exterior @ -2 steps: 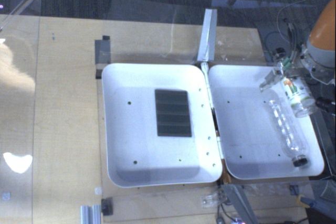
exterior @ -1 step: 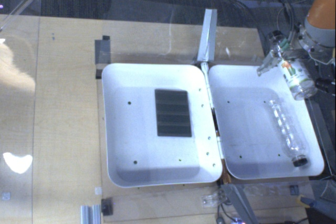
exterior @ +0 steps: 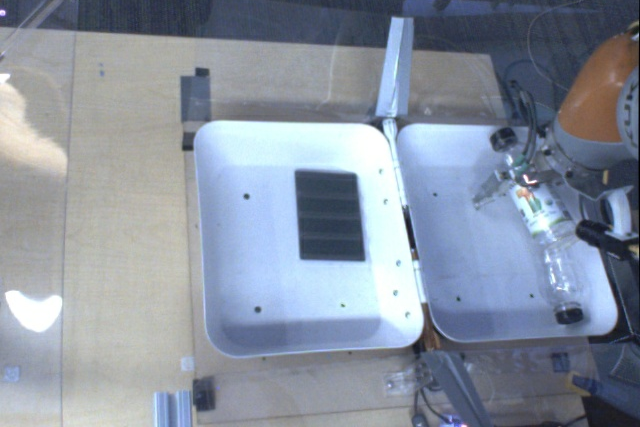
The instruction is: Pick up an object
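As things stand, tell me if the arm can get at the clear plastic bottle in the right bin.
Probably yes. The bottle lies alone in the right bin, nothing on top of it, and the gripper is right above its upper end.

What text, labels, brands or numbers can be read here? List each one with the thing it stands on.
None can be read.
Clear plastic bottle in the right bin: its label band shows green and red marks, too small and blurred to read.
Dark ribbed rectangular object in the left bin: no lettering visible.
Gripper and the arm's orange band: no legible marking.
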{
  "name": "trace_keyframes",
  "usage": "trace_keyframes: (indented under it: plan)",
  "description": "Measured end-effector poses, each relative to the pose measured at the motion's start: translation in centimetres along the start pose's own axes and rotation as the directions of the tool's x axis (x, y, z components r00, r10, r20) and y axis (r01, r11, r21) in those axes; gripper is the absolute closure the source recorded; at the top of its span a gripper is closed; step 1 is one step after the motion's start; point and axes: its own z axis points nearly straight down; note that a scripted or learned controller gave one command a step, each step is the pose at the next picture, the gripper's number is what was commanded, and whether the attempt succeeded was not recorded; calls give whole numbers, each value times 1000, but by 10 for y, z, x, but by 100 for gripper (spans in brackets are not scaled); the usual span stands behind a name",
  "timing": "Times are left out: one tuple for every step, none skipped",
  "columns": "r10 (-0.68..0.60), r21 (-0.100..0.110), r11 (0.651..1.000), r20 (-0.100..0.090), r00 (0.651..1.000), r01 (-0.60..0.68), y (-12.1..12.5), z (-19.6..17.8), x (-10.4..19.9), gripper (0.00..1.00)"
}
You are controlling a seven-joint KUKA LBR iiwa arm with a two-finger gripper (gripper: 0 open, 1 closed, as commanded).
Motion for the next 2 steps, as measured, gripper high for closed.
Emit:
trace_keyframes:
  plan:
    - [-139, -6, 990, 4, 990, 139, 56, -101, -3, 0]
    - [-198, -5, 980, 4, 980, 198, 11, -3, -4, 0]
